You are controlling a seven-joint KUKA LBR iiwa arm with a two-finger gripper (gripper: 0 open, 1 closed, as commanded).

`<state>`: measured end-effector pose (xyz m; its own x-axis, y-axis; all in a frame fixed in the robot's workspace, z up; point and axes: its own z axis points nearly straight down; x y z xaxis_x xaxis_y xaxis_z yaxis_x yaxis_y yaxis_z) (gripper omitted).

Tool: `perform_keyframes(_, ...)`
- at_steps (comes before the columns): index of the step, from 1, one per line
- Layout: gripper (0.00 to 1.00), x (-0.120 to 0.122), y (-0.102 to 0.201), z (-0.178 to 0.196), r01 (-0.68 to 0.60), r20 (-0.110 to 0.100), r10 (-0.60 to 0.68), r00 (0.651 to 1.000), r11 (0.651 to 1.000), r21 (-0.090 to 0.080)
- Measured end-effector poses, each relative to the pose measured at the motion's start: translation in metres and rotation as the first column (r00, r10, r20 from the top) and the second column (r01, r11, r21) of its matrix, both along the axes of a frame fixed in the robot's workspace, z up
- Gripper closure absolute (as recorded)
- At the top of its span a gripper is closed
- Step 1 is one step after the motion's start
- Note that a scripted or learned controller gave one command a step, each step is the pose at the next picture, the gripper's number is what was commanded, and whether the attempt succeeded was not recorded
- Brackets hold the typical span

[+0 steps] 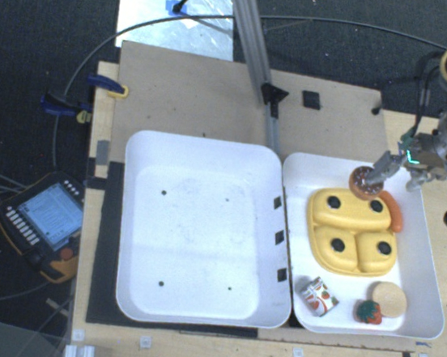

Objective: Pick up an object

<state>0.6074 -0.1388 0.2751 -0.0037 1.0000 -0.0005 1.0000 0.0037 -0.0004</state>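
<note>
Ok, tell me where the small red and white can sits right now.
The small red and white can lies in the right bin, near its front left corner, just below the yellow tray and left of the strawberry.

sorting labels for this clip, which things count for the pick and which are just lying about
For the job: pincer, doughnut, right bin.

Lying about: yellow tray, orange sausage, small can, round biscuit, strawberry, left bin, handheld controller.

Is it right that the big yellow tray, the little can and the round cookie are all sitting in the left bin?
Not quite. The camera view shows the yellow tray, the little can and the round cookie all in the right bin, not the left bin.
</note>
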Motion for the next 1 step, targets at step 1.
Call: perform_keyframes(1, 0.0, 0.0006, 0.0001, 0.0011, 0.0, 0.002, 0.0, 1.0, 1.0, 0.0)
